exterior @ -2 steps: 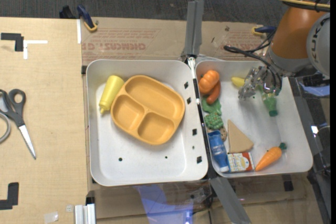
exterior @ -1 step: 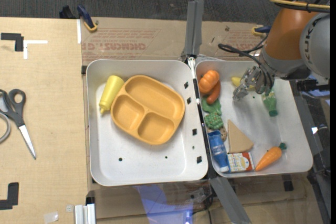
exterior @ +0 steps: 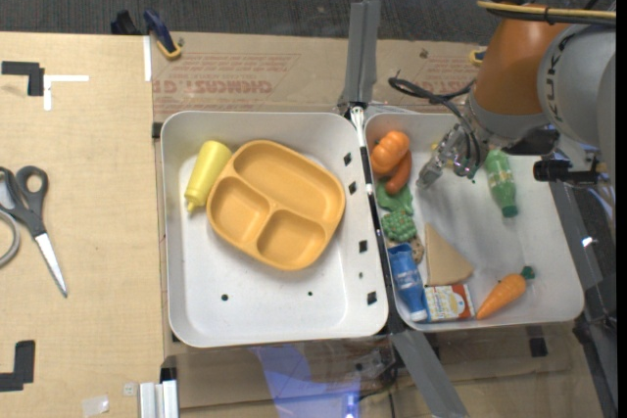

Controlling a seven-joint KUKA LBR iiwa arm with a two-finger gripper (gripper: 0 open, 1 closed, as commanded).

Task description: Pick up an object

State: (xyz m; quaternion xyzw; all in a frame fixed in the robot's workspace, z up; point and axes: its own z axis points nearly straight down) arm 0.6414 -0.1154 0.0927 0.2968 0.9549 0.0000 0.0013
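My gripper [exterior: 447,162] hangs over the far middle of the right bin [exterior: 549,303], its fingers spread apart with nothing between them. A green bottle [exterior: 501,181] lies just to its right. To its left sit an orange pumpkin-like toy [exterior: 390,149] and a brown piece [exterior: 400,173]. Along the bin's left side lie green leafy toys [exterior: 397,215], a blue packet [exterior: 406,277] and a tan wedge [exterior: 446,259]. A small carton [exterior: 446,301] and a carrot [exterior: 504,293] rest near the front edge.
The left bin [exterior: 196,308] holds an orange divided plate [exterior: 273,204] and a yellow bottle [exterior: 205,173]. Scissors [exterior: 34,220] lie on the bench at far left. A grey post [exterior: 361,54] stands behind the bins' divider.
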